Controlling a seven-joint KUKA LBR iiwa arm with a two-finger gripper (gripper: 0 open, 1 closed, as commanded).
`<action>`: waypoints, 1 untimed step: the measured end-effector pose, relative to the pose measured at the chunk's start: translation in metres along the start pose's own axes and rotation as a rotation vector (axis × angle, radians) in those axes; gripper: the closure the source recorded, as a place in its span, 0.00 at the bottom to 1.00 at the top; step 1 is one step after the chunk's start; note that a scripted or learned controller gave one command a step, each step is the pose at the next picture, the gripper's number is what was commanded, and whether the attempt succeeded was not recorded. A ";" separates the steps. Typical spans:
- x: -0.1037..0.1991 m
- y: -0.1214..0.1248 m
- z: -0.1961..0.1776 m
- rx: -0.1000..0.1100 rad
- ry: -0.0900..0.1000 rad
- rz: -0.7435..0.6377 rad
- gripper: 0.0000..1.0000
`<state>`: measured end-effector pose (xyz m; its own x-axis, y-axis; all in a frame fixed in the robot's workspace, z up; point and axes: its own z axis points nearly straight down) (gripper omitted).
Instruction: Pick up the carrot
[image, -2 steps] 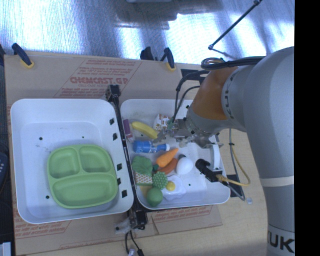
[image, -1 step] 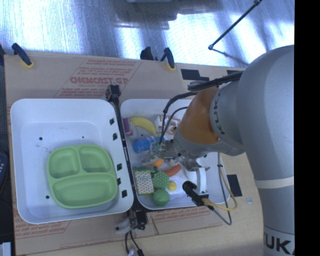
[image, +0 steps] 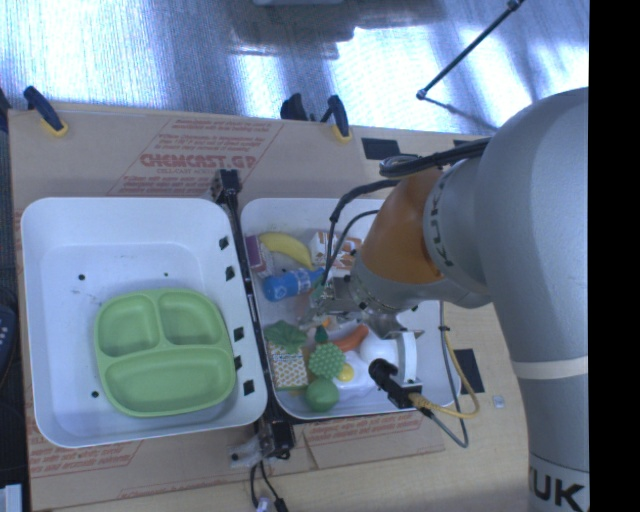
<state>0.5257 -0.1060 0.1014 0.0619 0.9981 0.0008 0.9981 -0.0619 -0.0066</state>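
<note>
The carrot (image: 350, 338), a short orange piece, lies in the right bin (image: 262, 215) near its middle, partly covered by the arm. My gripper (image: 333, 303) hangs low over the bin just above and left of the carrot, under the orange wrist band (image: 400, 235). The wrist hides the gripper's tips, and I cannot see whether anything is held. The arm's grey body covers the right part of the bin.
Around the carrot lie a banana (image: 283, 247), a blue bottle (image: 285, 286), leafy greens (image: 285, 333), a bumpy green fruit (image: 325, 360), a lime (image: 321, 394) and a tan square (image: 290, 371). The left bin (image: 60, 230) holds a green divided plate (image: 160, 350).
</note>
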 end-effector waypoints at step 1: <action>0.034 0.022 -0.157 -0.006 -0.001 -0.022 1.00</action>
